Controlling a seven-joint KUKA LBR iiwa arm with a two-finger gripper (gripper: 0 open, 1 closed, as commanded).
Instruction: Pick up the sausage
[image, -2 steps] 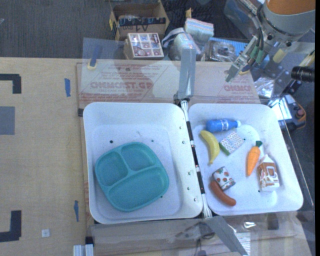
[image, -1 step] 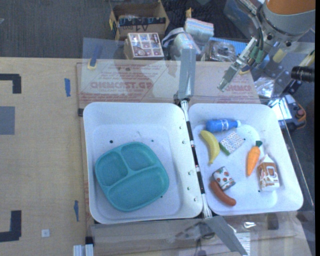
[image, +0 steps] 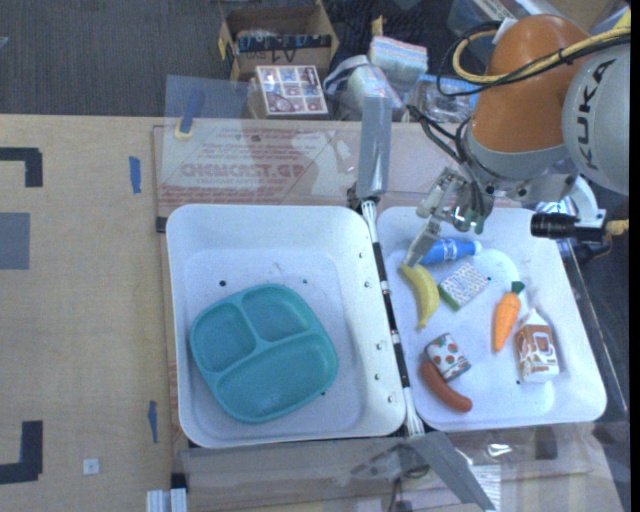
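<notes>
Sausage (image: 445, 387) sat at the right bin's (image: 585, 395) near edge, lying slantwise, well toward the camera from gripper (image: 447, 215), which hung up by the far edge. Couldn't tell gripper's state tbh.

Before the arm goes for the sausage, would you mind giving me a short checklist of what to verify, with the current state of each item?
1. Sausage visible in the right bin, near its front edge: ok.
2. Sausage top unobstructed from above: ok.
3. Room around the sausage: not ok; the small strawberry-print box sits right against its upper side.
4. End effector positioned over the sausage: not ok; it hangs at the bin's back, by the blue tube and banana.
5. End effector free of any object: cannot tell.
6. Path from back to front crosses the banana and patterned packet: cannot tell about clearance height.
</notes>
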